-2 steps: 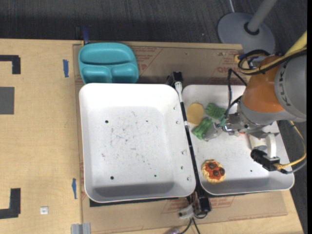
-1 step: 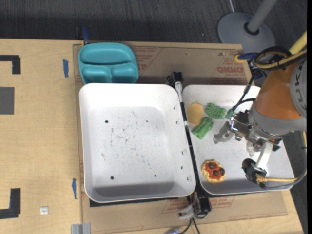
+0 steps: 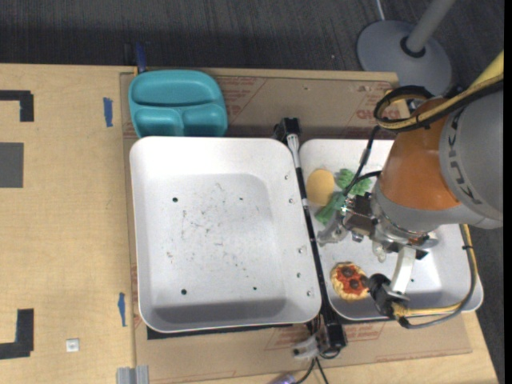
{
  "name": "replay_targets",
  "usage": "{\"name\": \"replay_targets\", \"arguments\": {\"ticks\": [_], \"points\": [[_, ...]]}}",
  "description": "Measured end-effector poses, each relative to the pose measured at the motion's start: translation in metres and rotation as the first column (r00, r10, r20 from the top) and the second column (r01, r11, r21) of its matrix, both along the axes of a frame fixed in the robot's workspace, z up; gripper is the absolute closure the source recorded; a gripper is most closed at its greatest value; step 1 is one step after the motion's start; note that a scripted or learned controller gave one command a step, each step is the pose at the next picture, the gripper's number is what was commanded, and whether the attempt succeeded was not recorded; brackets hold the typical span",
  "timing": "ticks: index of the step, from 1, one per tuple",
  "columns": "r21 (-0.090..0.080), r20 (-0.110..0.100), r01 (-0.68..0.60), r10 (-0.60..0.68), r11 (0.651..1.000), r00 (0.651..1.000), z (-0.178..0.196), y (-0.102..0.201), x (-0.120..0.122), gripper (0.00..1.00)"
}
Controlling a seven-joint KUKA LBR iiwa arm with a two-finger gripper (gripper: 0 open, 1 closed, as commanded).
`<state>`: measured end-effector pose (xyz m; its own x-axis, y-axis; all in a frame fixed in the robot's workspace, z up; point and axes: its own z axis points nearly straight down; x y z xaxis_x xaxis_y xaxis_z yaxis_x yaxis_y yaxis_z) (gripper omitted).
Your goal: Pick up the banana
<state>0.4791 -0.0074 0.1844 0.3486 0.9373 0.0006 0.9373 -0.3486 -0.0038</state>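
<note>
The banana cannot be made out with any certainty; the arm [image 3: 436, 170] covers much of the right bin [image 3: 456, 290], and what lies under it is hidden. Visible in that bin are a rounded yellow-orange object [image 3: 321, 186] by the far left corner, just beside something green and leafy [image 3: 349, 184], and a small pizza-like toy [image 3: 350, 281] with red spots near the bin's near edge. The jaws [image 3: 340, 224] sit low over the bin's left part, between the yellow-orange object and the pizza toy; whether they are spread or pressed together cannot be told, and nothing shows between them. The arm reaches in from the right, its orange band above the wrist, with black and yellow cables looping around it. The left bin [image 3: 220, 230] stands touching the right one. A teal divided tray [image 3: 178, 102] rests on the bench [image 3: 64, 214] just beyond the left bin's far edge.
</note>
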Motion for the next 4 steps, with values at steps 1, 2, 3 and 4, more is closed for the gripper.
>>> {"name": "replay_targets", "arguments": {"ticks": [1, 2, 3, 4], "points": [[-0.002, 0.002, -0.062, 0.062, 0.998, 0.998, 0.0, 0.083, 0.0, 0.0], [-0.003, 0.013, -0.194, 0.194, 0.981, 0.981, -0.055, 0.117, 0.003, 0.0], [-0.001, 0.0, -0.125, 0.125, 0.992, 0.992, -0.069, 0.141, 0.0, 0.0], [-0.002, 0.003, -0.37, 0.37, 0.929, 0.929, 0.026, 0.221, 0.0, 0.0]]}}
